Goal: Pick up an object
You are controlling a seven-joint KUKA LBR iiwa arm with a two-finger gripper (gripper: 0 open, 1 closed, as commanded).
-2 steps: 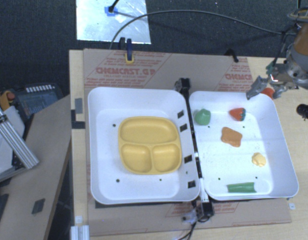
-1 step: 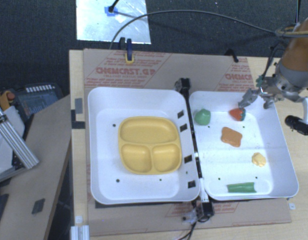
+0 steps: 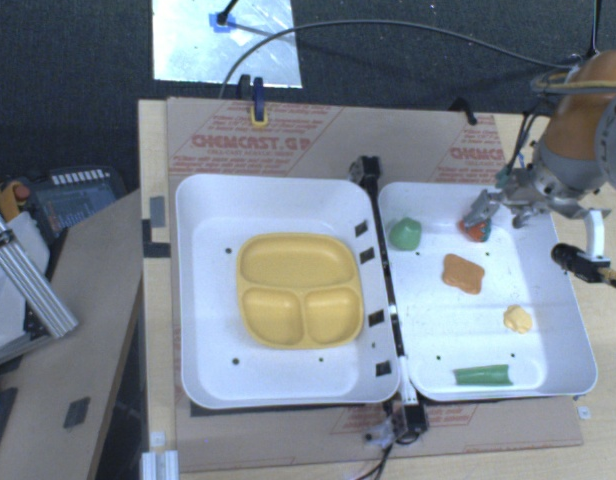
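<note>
At the upper right of the frame the gripper (image 3: 485, 215) hung low over a small red object (image 3: 475, 231) in the right bin (image 3: 558, 313); I couldn't tell its spread. Grasping seemed underway; next, a clean lift.

Two white bins: the left bin (image 3: 203, 268) carries a pale yellow three-compartment tray (image 3: 296, 288). In the right bin (image 3: 558, 308) are a green rounded piece (image 3: 405, 233), an orange-brown piece (image 3: 463, 273), a small yellow piece (image 3: 518, 319), a flat green strip (image 3: 482, 374) and a red-orange item (image 3: 475, 230). The arm (image 3: 583, 118) is orange and grey. The bench board (image 3: 318, 133) is tan with red lettering. A blue and yellow clamp (image 3: 258, 103) sits at its far edge.
</note>
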